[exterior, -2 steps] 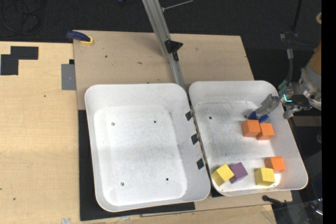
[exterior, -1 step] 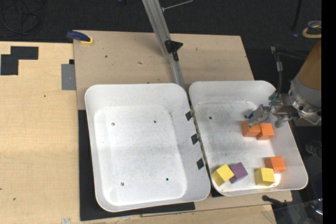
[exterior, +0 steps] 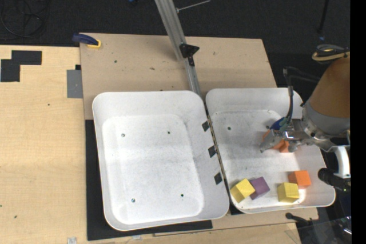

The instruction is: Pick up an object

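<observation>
Gripper point(exterior: 279, 141) low inside the right bin point(exterior: 246, 92), toward its right half, at the end of the grey arm point(exterior: 331, 97) reaching in from the right edge of the view. Whether spread or closed: cannot tell, too small and blurred against the white floor. Right at its tip, a small orange piece point(exterior: 282, 147), touching or just under the metal; held or merely lying there, cannot tell. Just above the tip, a bit of blue point(exterior: 278, 123), unclear whether part of the tool or a loose thing.

Along the near edge of the same bin, four blocks. At the near left corner, a left yellow block point(exterior: 243, 188) touching a purple block point(exterior: 261, 186) on its right. Further right, a right yellow block point(exterior: 287, 192), and just beside and behind it an orange block point(exterior: 301, 179). All four well apart from the gripper, resting on the bin floor.

To the left, the left bin point(exterior: 98, 108), side by side with the right one, with black clips point(exterior: 211, 151) along the shared edge. Both on a brown board point(exterior: 229, 60). Behind, a slanted metal rail point(exterior: 167, 11) rising from between the bins toward the top of the view. At the board's far left corner, a blue and yellow clamp point(exterior: 87, 40).
</observation>
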`<state>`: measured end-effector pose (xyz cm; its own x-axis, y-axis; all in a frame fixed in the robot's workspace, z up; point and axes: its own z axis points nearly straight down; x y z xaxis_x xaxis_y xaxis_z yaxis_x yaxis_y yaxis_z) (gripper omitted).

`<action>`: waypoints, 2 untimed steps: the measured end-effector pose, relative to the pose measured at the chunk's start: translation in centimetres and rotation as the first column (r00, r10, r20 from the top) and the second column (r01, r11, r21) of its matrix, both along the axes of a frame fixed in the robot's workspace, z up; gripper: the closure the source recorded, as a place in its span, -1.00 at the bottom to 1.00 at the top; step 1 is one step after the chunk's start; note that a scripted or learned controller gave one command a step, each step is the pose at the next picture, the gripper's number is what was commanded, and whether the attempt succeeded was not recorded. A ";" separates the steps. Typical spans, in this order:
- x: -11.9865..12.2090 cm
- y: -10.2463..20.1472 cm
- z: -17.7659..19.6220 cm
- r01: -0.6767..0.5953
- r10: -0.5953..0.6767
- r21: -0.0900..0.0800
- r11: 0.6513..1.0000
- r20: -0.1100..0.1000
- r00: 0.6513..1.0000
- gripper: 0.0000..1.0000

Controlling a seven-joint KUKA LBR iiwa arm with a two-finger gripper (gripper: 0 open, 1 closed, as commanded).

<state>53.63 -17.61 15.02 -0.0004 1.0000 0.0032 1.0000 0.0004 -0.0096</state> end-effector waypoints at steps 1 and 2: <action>-0.2 0.1 -5.4 0.002 -0.002 0.000 1.000 0.000 1.000 -1.00; -0.1 -0.1 -4.1 0.008 -0.008 -0.002 1.000 0.005 1.000 1.00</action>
<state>53.53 -17.72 10.90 0.0075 1.0000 0.0014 1.0000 -0.0075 -0.0042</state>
